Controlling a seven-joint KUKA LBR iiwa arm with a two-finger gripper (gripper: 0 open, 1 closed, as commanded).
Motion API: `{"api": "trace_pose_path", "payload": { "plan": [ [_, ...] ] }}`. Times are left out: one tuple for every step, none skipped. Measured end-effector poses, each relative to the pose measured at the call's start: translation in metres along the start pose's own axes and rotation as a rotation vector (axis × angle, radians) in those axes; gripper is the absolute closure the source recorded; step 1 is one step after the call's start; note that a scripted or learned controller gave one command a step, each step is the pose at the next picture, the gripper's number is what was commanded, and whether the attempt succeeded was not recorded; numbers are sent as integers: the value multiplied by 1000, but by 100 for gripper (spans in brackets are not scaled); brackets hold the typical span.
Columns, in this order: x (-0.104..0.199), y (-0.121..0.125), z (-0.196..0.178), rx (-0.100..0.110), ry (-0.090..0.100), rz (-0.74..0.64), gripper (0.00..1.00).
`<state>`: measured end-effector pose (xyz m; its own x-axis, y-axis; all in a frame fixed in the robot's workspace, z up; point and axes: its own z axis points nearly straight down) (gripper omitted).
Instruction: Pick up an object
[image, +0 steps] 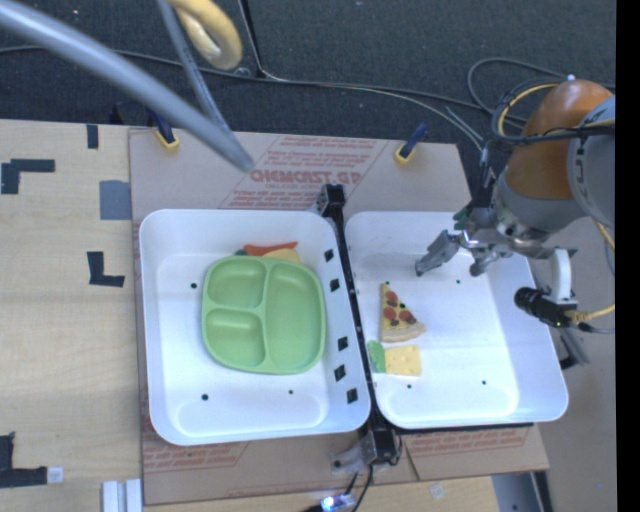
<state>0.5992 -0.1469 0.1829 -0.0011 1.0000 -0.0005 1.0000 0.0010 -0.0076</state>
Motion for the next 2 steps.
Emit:
{"api": "trace_pose_path", "payload": {
  "plan": [
    [-7, -5, 61, 0, 0, 1, 0],
    [-8, -3, 97, -9, -1, 1, 0]
  ]
}}
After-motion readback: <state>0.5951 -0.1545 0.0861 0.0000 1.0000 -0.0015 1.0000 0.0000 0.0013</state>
